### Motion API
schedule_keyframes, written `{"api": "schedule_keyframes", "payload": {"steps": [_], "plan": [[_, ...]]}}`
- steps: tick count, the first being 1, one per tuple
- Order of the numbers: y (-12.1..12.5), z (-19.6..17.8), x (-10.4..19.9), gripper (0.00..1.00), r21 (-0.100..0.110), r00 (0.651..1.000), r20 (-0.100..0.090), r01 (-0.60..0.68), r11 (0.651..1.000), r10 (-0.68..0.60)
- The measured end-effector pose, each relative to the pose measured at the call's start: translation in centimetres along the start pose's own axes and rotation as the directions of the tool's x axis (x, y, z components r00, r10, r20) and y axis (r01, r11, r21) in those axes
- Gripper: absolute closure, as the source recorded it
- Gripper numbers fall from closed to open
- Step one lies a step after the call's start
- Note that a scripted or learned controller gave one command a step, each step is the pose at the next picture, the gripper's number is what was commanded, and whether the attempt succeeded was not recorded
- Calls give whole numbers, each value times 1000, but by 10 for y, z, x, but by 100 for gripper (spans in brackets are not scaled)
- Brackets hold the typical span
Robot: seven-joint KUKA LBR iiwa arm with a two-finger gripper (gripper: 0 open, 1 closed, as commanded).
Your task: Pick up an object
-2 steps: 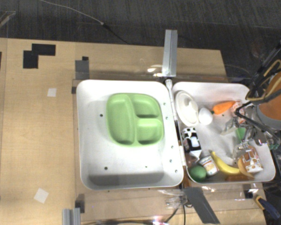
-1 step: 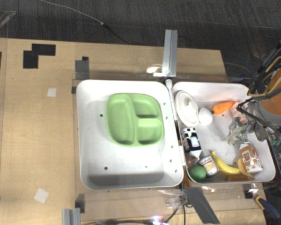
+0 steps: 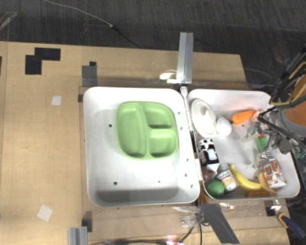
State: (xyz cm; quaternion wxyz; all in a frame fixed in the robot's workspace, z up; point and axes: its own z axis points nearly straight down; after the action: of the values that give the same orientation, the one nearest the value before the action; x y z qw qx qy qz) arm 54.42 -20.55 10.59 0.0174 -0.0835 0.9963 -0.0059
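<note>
Pincer (image 3: 265,137): we find it low over the right bin (image 3: 245,94), toward that bin's right edge, at the end of the grey arm (image 3: 296,114) with its orange band. Cables and dark wrist parts crowd it; we cannot tell how far it is open, nor whether it has hold of anything.

Nearest items, right bin:
- Carton (image 3: 273,173), brown and white, just below the pincer, by the right edge toward the near right corner.
- Green piece (image 3: 260,142), small, right beside the pincer; we cannot tell if they touch.
- Carrot (image 3: 243,117), orange, to the pincer's upper left, toward the far edge.
- Banana (image 3: 244,179), yellow, along the near edge, its tip close to the carton.

Farther left, same bin:
- Egg (image 3: 223,127), white, beside the carrot.
- Bowl (image 3: 202,116), white, by the left edge toward the far left corner.
- Black-and-white item (image 3: 208,152), along the left edge, below the bowl.
- Can (image 3: 226,180), small, between the banana and the lime.
- Lime (image 3: 214,188), green, in the near left corner.

Left bin (image 3: 107,188):
- Tray (image 3: 145,129), green, with compartments, in the far half, near the centre.
</note>
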Motion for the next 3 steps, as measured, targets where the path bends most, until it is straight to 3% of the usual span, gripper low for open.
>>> {"api": "schedule_keyframes", "payload": {"steps": [1, 3], "plan": [[5, 14, 21, 0, -6, 990, -15, -138, 990, 138], [8, 14, 34, 0, -3, 931, -15, -364, 931, 364]]}}
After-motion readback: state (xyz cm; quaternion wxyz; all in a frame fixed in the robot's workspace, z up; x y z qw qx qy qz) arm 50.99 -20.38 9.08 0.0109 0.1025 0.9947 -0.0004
